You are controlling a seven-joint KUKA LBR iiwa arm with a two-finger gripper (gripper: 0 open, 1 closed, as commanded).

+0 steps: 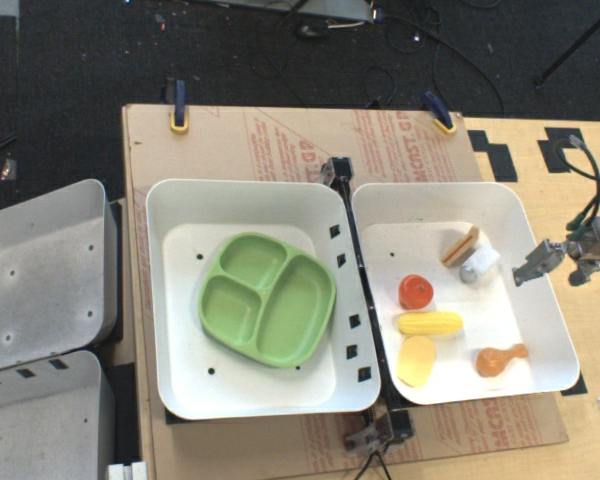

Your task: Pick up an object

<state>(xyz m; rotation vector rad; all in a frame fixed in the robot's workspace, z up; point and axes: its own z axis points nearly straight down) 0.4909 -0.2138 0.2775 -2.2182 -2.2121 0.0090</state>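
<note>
Looking from the near edge, you've got the right bin (540, 268) w/ smooth plastic toy food: a pale yellow potato-like lump (416, 360), an orange drumstick (499, 359), then a ridged yellow corn cob (430, 323), a round red tomato (415, 291), and farther back a tan hot dog (460, 245) beside a white-and-grey block (476, 262). In the left bin (180, 218) sits a glossy green three-compartment plate (268, 299). The gripper (540, 261) hangs at the right bin's right rim; can't tell how far open it is, nothing visibly held.
</note>
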